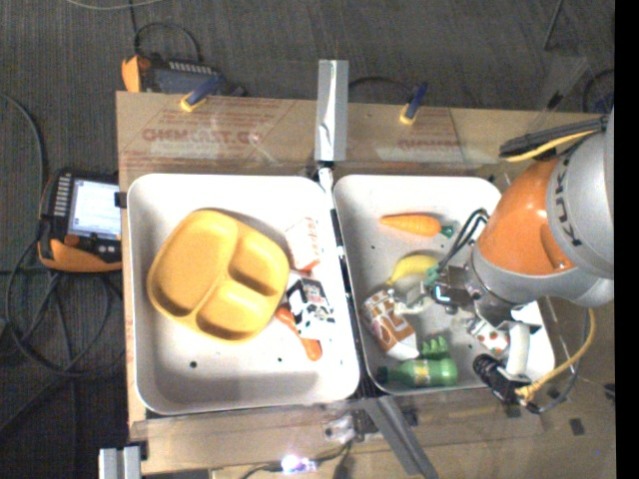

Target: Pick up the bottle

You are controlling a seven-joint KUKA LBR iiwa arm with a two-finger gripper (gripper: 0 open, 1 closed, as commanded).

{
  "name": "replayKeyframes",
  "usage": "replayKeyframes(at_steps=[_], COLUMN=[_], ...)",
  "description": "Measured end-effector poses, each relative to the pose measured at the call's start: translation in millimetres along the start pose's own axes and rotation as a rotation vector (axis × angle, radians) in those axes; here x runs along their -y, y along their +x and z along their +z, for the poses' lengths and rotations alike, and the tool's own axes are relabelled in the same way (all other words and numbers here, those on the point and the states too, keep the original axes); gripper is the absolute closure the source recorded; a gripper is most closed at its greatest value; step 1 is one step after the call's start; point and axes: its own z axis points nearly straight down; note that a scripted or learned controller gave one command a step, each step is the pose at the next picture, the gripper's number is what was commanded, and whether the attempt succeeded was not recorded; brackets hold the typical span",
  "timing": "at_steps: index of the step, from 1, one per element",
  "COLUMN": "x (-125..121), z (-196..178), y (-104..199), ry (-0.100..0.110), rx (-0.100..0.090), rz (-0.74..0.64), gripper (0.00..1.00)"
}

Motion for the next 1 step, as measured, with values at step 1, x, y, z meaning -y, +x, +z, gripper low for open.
replayKeyframes(at_steps=[1], x=[-10.2], z=[37.6], y=[-49.2], ry=[-0.002], rx=[0.001], rz=[0.084], gripper=[0.00])
